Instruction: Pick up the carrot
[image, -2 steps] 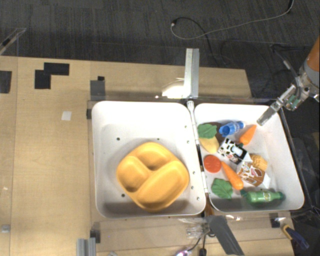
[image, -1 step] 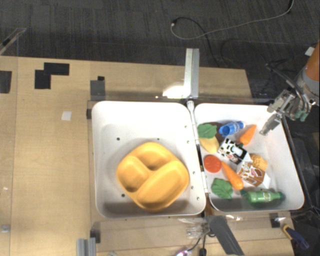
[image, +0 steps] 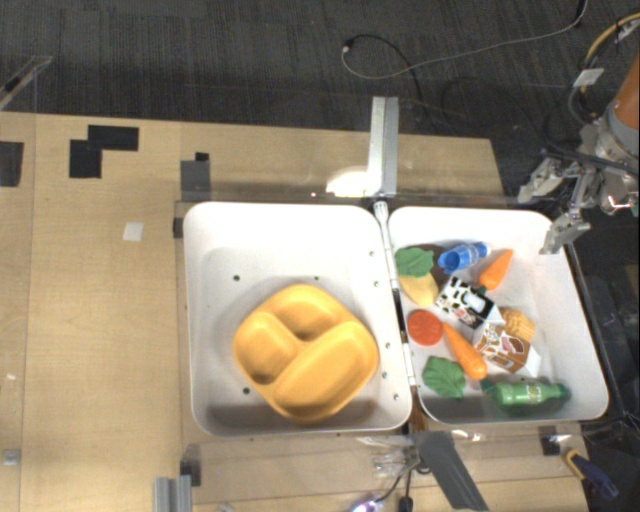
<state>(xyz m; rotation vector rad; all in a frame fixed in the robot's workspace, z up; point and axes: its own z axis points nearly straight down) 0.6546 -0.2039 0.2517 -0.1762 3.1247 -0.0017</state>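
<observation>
- Left bin: holds a big yellow divided dish, tilted, sitting toward the wall it shares with the right bin.
- Right bin: packed with small toy items, used as landmark below.
- Arm's gripper: at the right bin's far right corner, over the rim, apart from every item; can't tell if fingers are apart or together, too small and cluttered.
- Carrot: orange, long, tapered, lying slantwise in the right bin's middle-near part, thin end toward the red disc, thick end near the green bottle. Touching or just beside the printed snack packet.
- Second orange cone-shaped piece at the bin's far side, just beside the blue cup.
- Black-and-white cube in the bin's middle, above the carrot.
- Green leafy piece at the bin's near left, beside the carrot.
</observation>
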